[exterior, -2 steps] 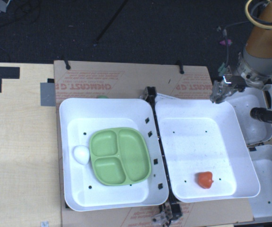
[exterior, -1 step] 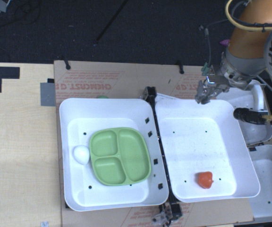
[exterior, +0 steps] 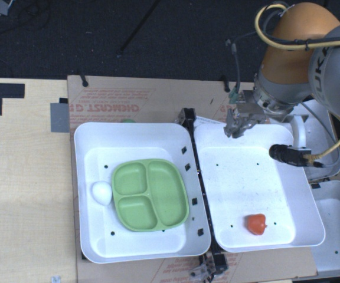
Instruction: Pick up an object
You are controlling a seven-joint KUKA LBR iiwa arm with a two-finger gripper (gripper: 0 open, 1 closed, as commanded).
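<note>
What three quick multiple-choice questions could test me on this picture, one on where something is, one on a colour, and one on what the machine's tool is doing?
1. Where does the small red object lie?
A. In the right bin, near its front edge
B. On the green tray
C. On the cardboard outside both bins

2. What colour is the divided tray in the left bin?
A. Blue
B. Light green
C. Black

3. Where is the tool right now?
A. Pressed onto the green tray
B. Above the back edge of the right bin, far from the red object
C. Resting on the white egg-like object

Answers: 1 A, the red object sits on the floor of the right bin, towards the front. 2 B, the three-part tray is pale green. 3 B, the tool hangs over that bin's back rim.
</note>
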